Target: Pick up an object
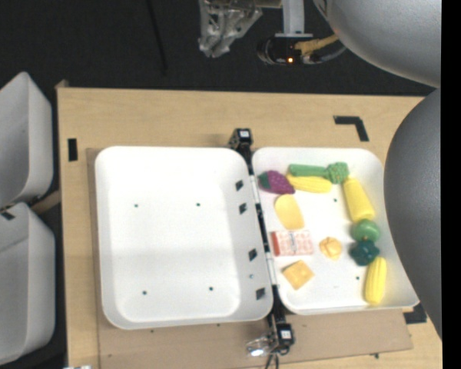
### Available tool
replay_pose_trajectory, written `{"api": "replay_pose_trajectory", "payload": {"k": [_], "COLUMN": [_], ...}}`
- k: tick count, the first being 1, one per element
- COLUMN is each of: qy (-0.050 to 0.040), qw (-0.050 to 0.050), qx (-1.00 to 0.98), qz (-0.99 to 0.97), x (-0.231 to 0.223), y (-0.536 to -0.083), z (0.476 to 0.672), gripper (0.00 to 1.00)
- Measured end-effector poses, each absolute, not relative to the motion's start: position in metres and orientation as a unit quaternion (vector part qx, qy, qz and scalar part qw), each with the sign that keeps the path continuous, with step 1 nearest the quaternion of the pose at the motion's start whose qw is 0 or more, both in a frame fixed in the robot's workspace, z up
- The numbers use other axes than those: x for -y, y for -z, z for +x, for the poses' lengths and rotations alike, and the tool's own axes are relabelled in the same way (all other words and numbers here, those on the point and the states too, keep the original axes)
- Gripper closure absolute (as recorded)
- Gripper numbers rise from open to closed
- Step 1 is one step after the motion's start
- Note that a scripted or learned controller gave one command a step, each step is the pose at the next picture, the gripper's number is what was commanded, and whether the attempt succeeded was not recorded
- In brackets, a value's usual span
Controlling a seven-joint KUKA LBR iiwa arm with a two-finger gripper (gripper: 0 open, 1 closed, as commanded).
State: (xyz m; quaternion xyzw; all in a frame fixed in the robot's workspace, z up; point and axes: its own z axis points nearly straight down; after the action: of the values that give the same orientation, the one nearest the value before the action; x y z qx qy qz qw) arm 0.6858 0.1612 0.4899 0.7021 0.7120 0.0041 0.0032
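Where claw (224, 23) hangs: beyond the table's (177, 114) far edge, well apart from both bins
Claw state: cannot tell
Objects: corn (310, 184) touching grapes (276, 181), among toy foods in right bin (323, 302)
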Motion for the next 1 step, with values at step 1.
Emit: {"api": "replay_pose_trajectory", "payload": {"k": [1], "qy": [-0.0041], "qw": [0.005], "qx": [-0.706], "qz": [0.708], "x": [-0.0755], "y": [-0.56], "z": [0.6873], "gripper": [1.0]}}
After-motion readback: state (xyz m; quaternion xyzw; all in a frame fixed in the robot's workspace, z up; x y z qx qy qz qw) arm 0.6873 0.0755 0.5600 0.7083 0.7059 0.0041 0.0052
